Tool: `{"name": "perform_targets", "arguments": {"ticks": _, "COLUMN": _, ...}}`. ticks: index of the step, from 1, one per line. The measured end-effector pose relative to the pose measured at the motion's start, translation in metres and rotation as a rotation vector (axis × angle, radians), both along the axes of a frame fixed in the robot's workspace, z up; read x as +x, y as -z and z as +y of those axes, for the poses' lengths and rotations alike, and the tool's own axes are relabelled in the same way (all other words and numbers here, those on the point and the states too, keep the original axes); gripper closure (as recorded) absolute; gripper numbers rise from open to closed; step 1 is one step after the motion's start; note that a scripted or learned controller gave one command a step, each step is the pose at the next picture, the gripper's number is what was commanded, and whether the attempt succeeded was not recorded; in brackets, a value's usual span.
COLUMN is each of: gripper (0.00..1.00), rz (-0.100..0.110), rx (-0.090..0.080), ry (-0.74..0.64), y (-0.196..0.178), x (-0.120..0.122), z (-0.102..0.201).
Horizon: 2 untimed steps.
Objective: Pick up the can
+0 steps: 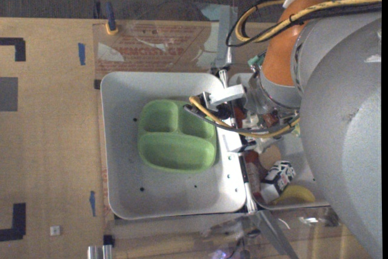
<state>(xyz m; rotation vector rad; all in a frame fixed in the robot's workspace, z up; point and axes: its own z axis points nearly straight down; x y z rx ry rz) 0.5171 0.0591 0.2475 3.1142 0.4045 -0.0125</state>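
Along the right bin's point(290, 205) left wall lies a reddish item, seemingly the can point(253, 171), beside a black-and-white object point(280, 174) and a banana point(296, 194). Just above, the cable-draped gripper point(235, 113) hangs; spread or closed, I cannot tell. A green plate point(177, 134) sits in the left bin point(121, 148).

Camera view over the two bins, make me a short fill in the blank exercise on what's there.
1. The divided plate in the left bin is ____ in colour.
2. The plate has ____ compartments.
3. The curved fruit in the right bin is coloured ____.
4. The band above the arm's wrist is ____.

Missing words: green; three; yellow; orange
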Motion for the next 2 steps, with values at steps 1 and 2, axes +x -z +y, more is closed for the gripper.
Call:
{"name": "perform_targets", "arguments": {"ticks": 1, "gripper": 1.0, "rz": -0.004, "rx": -0.001, "ry": -0.044, "y": -0.057, "x": 0.09, "z": 0.049}}
{"name": "perform_targets", "arguments": {"ticks": 2, "gripper": 1.0, "rz": 0.0, "rx": -0.001, "ry": 0.032, "y": 0.034, "x": 0.062, "z": 0.027}}
